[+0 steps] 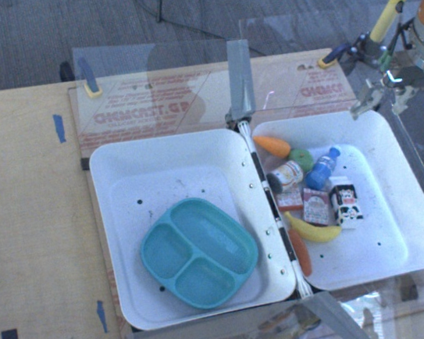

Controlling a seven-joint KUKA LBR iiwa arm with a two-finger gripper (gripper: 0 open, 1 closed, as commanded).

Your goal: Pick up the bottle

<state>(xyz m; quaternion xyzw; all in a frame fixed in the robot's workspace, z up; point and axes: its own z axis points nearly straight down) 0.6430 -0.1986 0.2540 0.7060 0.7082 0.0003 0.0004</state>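
Observation:
The bottle (321, 170) is small and blue with a blue cap, and it lies tilted in the right bin (408, 214), near the bin's far left part. It rests among other items, touching a can (285, 175) on its left and a small carton (316, 206) in front. My gripper (379, 98) hangs above the right bin's far right corner, well up and to the right of the bottle. Its fingers stand open with nothing between them.
Around the bottle lie an orange carrot (273, 145), a green item (302, 157), a cow-print carton (346, 204), a banana (314, 228) and a red-orange vegetable (300, 250). A teal divided plate (199, 251) sits in the left bin (119, 179).

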